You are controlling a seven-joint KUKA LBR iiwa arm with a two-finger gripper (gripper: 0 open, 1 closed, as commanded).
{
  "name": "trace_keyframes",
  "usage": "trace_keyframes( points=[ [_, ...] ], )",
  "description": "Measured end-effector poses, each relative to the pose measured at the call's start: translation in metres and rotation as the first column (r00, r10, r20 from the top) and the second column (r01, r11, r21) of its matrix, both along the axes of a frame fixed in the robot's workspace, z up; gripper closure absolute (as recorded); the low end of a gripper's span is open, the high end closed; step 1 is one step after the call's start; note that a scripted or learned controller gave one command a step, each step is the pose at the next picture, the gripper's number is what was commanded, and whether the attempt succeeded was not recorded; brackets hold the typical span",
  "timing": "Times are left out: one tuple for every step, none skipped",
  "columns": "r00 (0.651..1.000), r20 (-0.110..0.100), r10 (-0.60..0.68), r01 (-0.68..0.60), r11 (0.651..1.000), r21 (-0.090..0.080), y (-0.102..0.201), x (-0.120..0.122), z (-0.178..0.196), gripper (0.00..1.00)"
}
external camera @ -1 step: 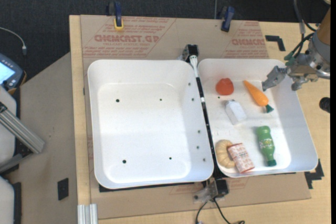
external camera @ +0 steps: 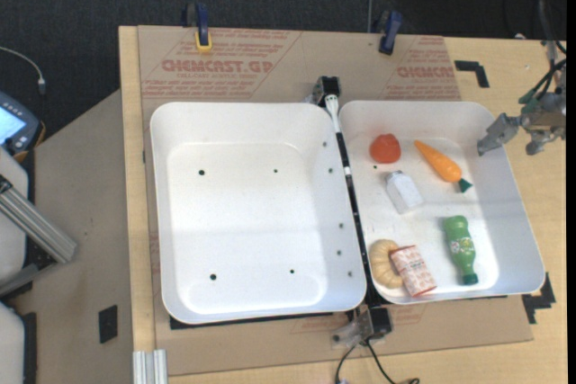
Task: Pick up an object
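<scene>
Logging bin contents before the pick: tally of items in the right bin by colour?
Red: 1, round item
Orange: 1, carrot
White: 1, small block
Green: 1, bottle
Tan: 1, bread-like piece
Red-and-white: 1, packet
Total: 6, all in the right bin. The claw sits at that bin's upper right edge.

two shallow white bins are counted on the bench, the left bin [external camera: 180, 220] and the right bin [external camera: 513, 220]. six objects are counted in the right bin: one red tomato [external camera: 385, 148], one orange carrot [external camera: 440, 164], one small white bottle [external camera: 404, 192], one green bottle [external camera: 459, 248], one bread roll [external camera: 383, 263] and one red-and-white packet [external camera: 412, 271]. two blue clamps [external camera: 200, 21] are counted at the board's far edge.
</scene>
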State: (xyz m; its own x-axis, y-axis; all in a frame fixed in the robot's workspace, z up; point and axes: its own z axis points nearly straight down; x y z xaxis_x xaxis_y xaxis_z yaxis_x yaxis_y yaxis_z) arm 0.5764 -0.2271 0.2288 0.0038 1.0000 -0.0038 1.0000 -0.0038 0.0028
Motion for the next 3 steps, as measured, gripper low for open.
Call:
trace_keyframes(
  points=[
    [1.000, 0.002, 0.005, -0.005, 1.000, 0.001, 0.003, 0.009, 0.026, 0.00],
    [1.000, 0.010, 0.011, -0.011, 1.000, 0.001, 0.060, 0.037, 0.117, 0.00],
    [1.000, -0.016, 0.008, -0.008, 1.000, 0.009, 0.118, 0.018, -0.028, 0.00]
  ],
)
